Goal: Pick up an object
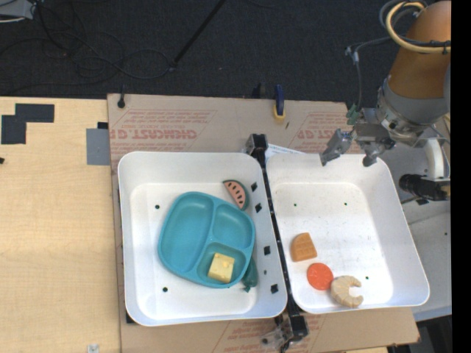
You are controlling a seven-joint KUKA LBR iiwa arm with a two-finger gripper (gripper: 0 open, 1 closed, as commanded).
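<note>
the gripper (352, 147) hangs open and empty above the back edge of the right bin (412, 250), well apart from the toy food at its front: a tan cracker (302, 246), an orange disc (319, 276) and a curled croissant (346, 290). they look light, stiff and a bit slick; i'd pinch the cracker across its narrow sides.
</note>
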